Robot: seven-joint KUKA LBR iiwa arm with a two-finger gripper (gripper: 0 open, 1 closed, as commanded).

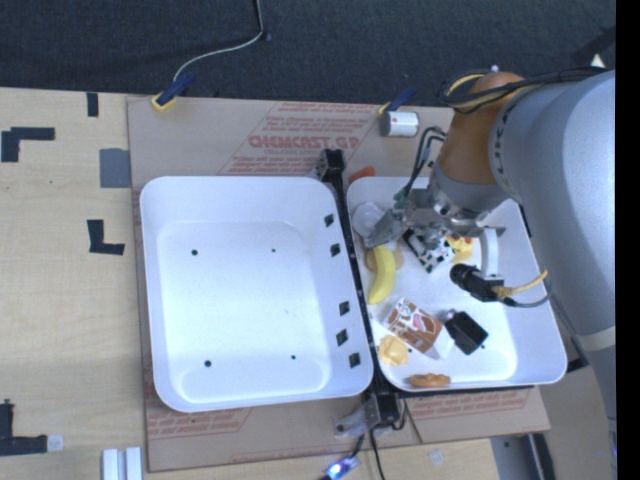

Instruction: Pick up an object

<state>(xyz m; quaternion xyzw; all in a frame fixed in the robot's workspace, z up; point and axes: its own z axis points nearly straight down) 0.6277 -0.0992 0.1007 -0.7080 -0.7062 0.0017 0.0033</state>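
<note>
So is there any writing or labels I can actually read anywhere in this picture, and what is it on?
Red print on the cardboard sheet under the bins: large mirrored letters, too blurred to read for sure.
Smaller red lines above it: too small to read.
Red and white packet in the right bin: printed, but too small to read.
Nothing else legible.

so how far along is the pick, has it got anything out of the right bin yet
Done: the arm has reached into the right bin, and its gripper sits low among the clutter near the banana. In hand: nothing can be seen between its fingers, so no grasp is confirmed. Left: closing on an object and lifting it out. The banana, the snack packet and the black block all lie on the bin floor.
</note>
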